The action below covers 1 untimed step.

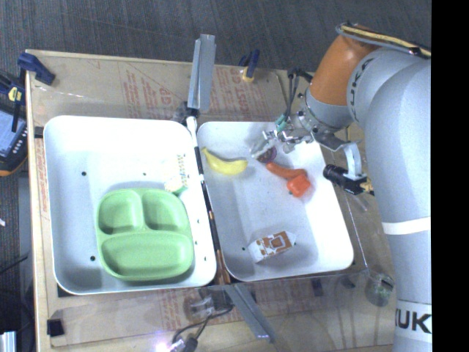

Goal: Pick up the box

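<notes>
Lying box point(272, 246) well apart from gripper point(272, 144), nearer the front wall.

Two smooth white plastic bins point(66, 196) sit on a matt wooden bench point(132, 86) printed with red lettering. A matt green plastic tray point(143, 235) lies beside a glossy yellow banana point(224, 164). The box point(272, 246) looks like printed card. The arm point(399, 138) has a satin grey shell.
</notes>
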Tool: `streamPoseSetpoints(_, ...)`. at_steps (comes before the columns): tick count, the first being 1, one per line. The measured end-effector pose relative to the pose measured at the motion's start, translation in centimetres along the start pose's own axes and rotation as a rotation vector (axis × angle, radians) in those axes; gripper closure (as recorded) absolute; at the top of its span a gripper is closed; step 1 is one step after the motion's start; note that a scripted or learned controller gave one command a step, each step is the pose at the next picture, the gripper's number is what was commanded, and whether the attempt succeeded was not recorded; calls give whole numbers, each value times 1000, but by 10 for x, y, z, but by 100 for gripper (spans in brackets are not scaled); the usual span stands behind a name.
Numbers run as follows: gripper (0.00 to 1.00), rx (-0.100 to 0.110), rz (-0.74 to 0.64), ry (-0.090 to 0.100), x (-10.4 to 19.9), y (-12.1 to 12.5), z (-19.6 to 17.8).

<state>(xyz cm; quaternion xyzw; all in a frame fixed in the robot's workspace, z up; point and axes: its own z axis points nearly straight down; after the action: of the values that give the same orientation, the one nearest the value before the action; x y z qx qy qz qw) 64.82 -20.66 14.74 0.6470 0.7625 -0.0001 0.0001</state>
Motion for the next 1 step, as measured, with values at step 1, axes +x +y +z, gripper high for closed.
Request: streamPoseSetpoints(1, 0, -2, -182, 0, 51, 18, -33)
